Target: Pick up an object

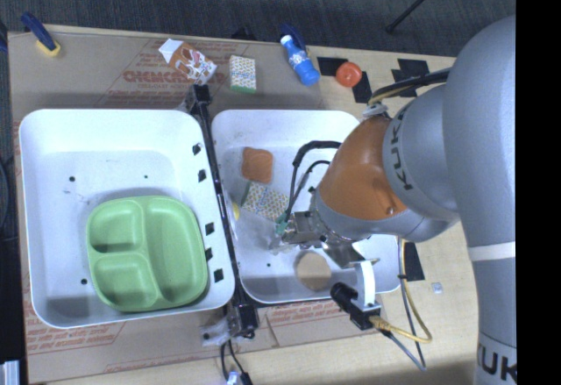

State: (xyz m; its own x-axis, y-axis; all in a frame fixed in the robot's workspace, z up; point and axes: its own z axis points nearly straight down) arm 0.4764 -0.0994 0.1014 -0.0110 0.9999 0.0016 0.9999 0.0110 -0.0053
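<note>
The pincer (294, 234) hangs low in the right bin (351, 124), its grip hidden, with the patterned packet (263, 199) just up-left of it.

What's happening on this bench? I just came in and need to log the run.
The grey KUKA arm reaches down into the right bin, its wrist over an orange object, a patterned packet and a tan round piece. No grasp is visible. The left bin holds a green divided tray.
</note>
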